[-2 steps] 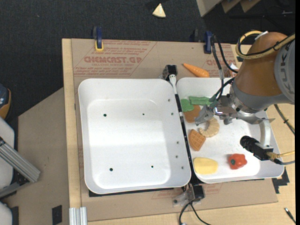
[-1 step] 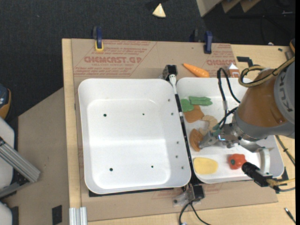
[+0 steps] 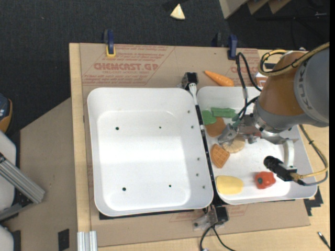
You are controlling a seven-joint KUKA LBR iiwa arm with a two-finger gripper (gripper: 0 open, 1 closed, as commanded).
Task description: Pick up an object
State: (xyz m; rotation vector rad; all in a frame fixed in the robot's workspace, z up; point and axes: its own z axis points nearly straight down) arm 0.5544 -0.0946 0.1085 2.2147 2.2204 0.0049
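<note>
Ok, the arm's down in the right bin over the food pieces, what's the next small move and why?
Probably a short straight lift to test the grasp. The gripper sits low in the right bin, right among the tan piece, waffle piece and brown piece, and the view doesn't settle whether anything is caught.

You are looking at an evenly lit, bright scene. The left white bin (image 3: 141,150) glares softly near its middle, with faint shadow along its walls. Edges look slightly soft; the dark floor (image 3: 52,14) stays dim.
</note>
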